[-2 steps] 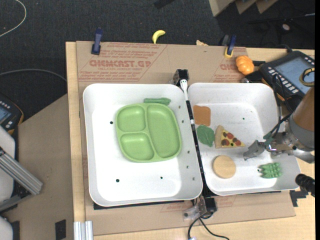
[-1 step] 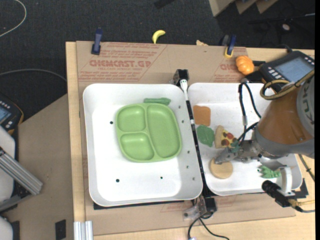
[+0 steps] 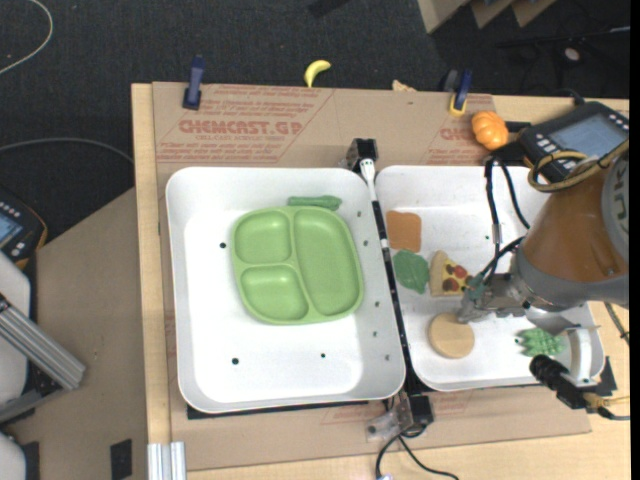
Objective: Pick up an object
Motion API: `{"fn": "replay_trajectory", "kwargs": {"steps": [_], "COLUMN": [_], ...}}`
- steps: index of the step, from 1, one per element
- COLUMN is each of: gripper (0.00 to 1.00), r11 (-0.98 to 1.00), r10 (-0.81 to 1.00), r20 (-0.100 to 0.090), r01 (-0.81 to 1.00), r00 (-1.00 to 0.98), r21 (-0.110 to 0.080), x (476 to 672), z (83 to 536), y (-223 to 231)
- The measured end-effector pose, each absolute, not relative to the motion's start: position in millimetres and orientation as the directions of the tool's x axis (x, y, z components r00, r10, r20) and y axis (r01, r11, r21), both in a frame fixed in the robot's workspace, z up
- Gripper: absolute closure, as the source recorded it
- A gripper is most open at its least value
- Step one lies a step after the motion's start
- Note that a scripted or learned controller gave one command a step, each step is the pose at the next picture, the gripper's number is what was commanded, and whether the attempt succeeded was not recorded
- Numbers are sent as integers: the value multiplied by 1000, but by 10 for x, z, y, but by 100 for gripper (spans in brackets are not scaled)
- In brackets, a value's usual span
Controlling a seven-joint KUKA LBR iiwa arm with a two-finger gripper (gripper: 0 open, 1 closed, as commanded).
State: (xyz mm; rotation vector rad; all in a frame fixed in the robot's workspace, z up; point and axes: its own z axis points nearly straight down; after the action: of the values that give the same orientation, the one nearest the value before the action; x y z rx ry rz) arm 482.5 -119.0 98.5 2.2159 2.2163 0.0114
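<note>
my gripper (image 3: 470, 306) low in right bin (image 3: 445, 198), between pizza (image 3: 447, 276) and cookie (image 3: 452, 337), placed for close pick; spread or pinched, cannot tell.

Printed in large red capitals on the brown board (image 3: 250, 118), just behind the far rim of the left bin (image 3: 200, 353): "CHEMCAST", then letters that look like "G P". Directly above and below that word, finer lines of red print, too small to read. Further along the same board, behind and to the right of the left bin's far right corner, more red print of the same kind, slanted and partly cut off, not legible. Well to the right of the left bin, a handheld pendant (image 3: 585, 136) with a pale screen, its content too blurred to read.
</note>
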Motion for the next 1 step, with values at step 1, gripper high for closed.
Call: {"fn": "replay_trajectory", "kwargs": {"steps": [1], "gripper": [100], "r11": [-1], "r10": [1000], "r20": [-1], "r01": [1000], "r00": [1], "r21": [12], "x": [4827], "z": [1080], "y": [-1189]}}
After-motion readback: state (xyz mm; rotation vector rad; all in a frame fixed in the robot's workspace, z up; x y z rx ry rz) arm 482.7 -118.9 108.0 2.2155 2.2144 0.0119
